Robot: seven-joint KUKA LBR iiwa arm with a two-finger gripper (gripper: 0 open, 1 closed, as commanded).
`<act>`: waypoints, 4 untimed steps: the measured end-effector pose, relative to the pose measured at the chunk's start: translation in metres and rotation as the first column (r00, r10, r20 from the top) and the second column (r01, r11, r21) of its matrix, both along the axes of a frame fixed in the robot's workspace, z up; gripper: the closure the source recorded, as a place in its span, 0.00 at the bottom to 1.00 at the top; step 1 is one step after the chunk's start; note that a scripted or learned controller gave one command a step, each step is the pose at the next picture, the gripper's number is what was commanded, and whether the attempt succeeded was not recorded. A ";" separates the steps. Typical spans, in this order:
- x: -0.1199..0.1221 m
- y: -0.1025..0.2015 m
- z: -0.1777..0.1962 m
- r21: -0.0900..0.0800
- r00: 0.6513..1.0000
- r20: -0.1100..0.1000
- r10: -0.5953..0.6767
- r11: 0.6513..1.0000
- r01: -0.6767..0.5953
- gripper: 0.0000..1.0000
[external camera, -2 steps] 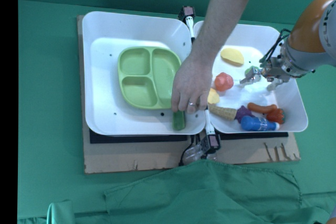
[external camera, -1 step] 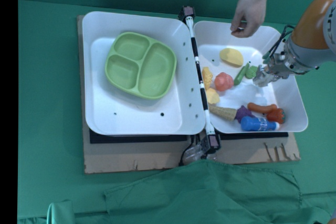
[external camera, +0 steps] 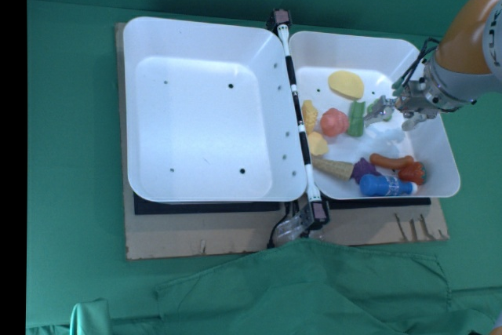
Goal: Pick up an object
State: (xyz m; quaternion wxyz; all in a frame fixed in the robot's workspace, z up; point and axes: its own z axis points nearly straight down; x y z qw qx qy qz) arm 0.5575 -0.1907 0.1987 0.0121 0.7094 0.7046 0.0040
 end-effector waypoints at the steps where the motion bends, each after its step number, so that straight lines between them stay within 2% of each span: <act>1: -0.050 0.042 0.010 0.011 1.000 -0.024 0.004 1.000 -0.004 0.00; 2: -0.091 0.033 -0.005 0.009 1.000 -0.019 0.000 1.000 0.000 0.00; 3: -0.029 0.023 -0.014 0.007 1.000 -0.010 0.005 1.000 -0.005 0.00; 4: 0.033 0.062 -0.014 0.004 1.000 -0.006 0.007 1.000 -0.007 0.00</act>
